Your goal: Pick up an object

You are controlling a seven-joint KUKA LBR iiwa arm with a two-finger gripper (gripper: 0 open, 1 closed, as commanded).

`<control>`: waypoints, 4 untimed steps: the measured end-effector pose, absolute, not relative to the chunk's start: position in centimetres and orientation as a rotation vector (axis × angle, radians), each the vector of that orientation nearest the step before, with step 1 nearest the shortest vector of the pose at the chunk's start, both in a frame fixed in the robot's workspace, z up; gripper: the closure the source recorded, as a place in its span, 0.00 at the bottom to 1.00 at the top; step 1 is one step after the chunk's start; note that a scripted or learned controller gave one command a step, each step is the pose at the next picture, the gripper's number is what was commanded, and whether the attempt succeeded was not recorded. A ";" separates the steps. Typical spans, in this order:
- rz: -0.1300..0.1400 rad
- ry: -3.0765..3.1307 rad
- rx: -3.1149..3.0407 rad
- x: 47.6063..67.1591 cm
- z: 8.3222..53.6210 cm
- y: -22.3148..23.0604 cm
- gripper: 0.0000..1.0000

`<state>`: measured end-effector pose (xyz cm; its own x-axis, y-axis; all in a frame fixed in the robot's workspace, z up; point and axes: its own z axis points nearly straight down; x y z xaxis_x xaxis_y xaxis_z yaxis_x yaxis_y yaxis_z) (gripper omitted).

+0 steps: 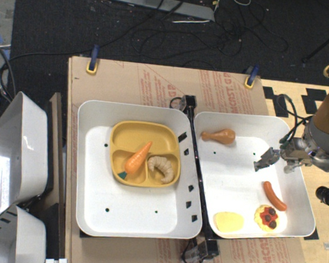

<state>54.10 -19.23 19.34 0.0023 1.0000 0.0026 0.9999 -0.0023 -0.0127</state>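
Observation:
In the right bin lie a brown chicken drumstick near the back, a red sausage at the right, a small tart with red topping and a pale yellow disc at the front. My gripper hovers over the right side of this bin, above the sausage and right of the drumstick, with nothing seen between its fingers. The left bin holds a yellow divided plate carrying a carrot and a pale shrimp-like piece.
Both bins sit on a cardboard-covered bench held by two clamps at the back. A black divider strip runs between the bins. White containers stand off the bench at the left.

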 end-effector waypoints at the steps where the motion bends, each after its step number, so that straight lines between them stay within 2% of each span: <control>1: 0.001 -2.223 -2.221 54.4 20.0 -19.2 0.00; 3: 0.004 -2.217 -2.220 54.4 8.9 -18.9 0.00; 4: 0.000 -2.220 -2.224 54.6 10.2 -19.0 1.00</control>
<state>54.56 -18.96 10.23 0.0015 1.0000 -0.0003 1.0000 -0.0015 0.0004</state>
